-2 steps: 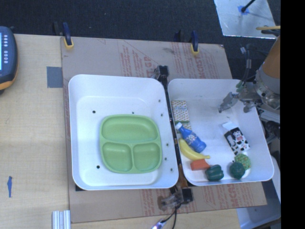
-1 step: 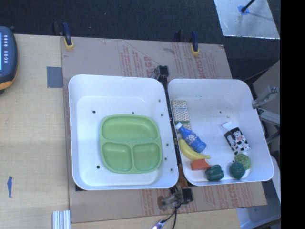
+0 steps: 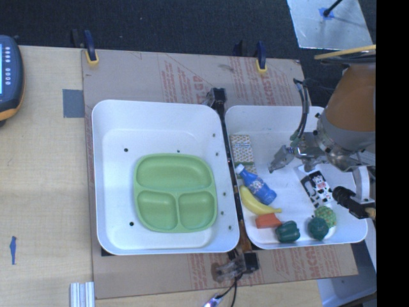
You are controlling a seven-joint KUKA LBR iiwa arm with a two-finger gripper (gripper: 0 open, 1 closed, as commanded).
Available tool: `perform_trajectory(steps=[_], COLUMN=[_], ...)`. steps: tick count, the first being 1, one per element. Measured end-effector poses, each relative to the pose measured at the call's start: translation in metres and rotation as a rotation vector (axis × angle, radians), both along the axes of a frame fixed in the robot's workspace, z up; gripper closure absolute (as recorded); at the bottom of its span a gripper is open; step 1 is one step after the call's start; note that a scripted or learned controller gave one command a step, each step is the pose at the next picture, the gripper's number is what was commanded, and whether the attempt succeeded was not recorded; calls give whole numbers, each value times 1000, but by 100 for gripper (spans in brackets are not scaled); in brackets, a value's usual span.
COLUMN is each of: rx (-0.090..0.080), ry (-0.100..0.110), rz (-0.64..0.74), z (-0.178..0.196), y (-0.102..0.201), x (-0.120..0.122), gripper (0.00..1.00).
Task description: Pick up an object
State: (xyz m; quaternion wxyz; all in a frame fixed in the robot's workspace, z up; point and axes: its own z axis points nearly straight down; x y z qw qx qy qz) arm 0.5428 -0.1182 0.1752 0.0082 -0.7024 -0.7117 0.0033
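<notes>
Hovering over the right bin [image 3: 255,115], end effector [image 3: 278,162] looks spread and empty; blue bottle [image 3: 256,184] lies just below-left beside banana [image 3: 255,203]; light, stiff, slippery; grip mid-body.

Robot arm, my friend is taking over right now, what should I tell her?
Gripper: over the right bin, above its bare floor, holding nothing visible.
Things: blue bottle, banana, orange block, green pepper and green ball lie along the right bin's near side. The left bin holds a green divided tray.
Done: nothing picked yet.
Left: grasp one object and lift it.
</notes>
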Motion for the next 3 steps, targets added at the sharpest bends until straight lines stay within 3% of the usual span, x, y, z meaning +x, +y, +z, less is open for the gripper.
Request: perform_trajectory(steps=[1,2,3], rx=[-13,-12,-10], ry=[-21,-24,-10], rz=[-9,-8,-11], z=[-83,-81,-83], y=[18,-41,2], x=[15,117,44], gripper=[0,0,0])
